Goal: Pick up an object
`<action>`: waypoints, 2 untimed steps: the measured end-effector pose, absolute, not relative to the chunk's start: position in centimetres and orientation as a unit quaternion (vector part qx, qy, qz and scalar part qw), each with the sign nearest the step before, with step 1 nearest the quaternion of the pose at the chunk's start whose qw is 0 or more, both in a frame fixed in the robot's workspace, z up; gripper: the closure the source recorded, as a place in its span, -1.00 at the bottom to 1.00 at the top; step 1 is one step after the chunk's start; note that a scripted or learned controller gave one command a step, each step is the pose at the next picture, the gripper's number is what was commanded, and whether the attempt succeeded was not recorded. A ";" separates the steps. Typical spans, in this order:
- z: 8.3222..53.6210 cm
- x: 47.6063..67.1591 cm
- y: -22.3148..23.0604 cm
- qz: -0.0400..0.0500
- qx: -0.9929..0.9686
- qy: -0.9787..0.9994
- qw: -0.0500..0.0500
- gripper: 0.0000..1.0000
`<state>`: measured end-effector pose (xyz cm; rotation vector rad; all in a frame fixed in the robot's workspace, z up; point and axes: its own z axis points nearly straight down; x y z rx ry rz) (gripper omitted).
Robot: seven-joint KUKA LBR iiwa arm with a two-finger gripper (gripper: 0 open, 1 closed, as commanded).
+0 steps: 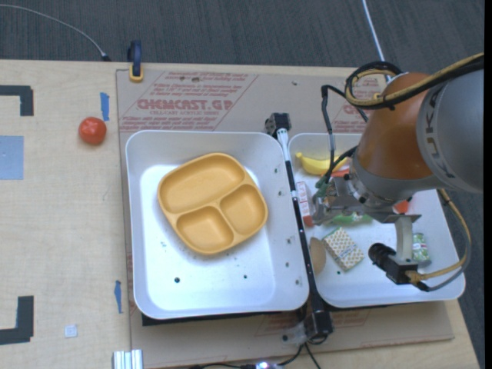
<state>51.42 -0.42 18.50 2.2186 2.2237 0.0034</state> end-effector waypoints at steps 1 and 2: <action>18.5 50.5 -6.3 0.000 0.707 0.707 0.000 1.00; 17.2 49.8 -11.7 -0.001 0.708 0.707 -0.001 1.00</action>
